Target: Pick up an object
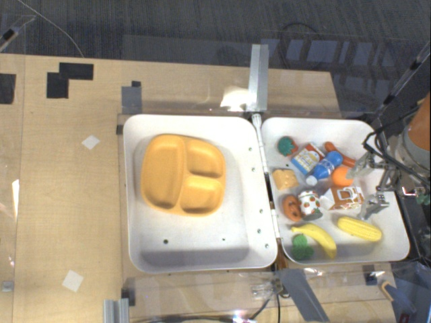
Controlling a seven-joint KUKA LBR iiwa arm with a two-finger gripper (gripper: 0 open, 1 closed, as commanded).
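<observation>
Right bin (401,246) crowded; left bin (202,241) front bare.

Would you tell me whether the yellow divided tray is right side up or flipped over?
Right side up: the yellow divided tray shows its three hollow compartments facing upward.

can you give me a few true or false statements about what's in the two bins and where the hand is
1. The yellow divided tray lies in the left bin. True.
2. The banana is in the left bin. False: it lies in the right bin, near the front edge.
3. The hand is over the right bin. True.
4. The hand is holding the corn cob. False: the cob lies on the bin floor.
5. The blue bottle is beside the orange ball. True.
</observation>
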